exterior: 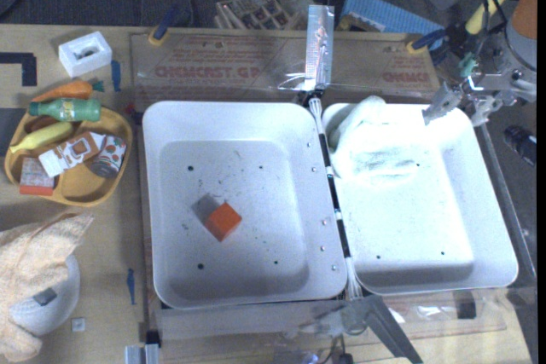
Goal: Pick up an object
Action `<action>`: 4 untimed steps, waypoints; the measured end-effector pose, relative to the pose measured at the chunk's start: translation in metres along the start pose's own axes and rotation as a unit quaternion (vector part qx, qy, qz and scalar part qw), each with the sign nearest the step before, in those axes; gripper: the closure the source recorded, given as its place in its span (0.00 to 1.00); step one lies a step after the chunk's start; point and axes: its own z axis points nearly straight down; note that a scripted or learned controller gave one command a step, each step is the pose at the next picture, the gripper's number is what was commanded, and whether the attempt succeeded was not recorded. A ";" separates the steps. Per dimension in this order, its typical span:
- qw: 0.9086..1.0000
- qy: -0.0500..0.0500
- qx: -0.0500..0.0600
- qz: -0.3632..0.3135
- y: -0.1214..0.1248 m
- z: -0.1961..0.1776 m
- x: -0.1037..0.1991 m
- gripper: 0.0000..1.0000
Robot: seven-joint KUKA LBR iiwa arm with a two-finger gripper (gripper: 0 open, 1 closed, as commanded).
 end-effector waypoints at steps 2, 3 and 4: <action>0.997 -0.001 -0.002 0.071 -0.027 0.020 -0.048 0.00; 1.000 0.000 0.000 0.004 -0.041 0.174 -0.051 0.00; 0.998 -0.001 -0.003 -0.066 0.038 0.167 -0.017 0.00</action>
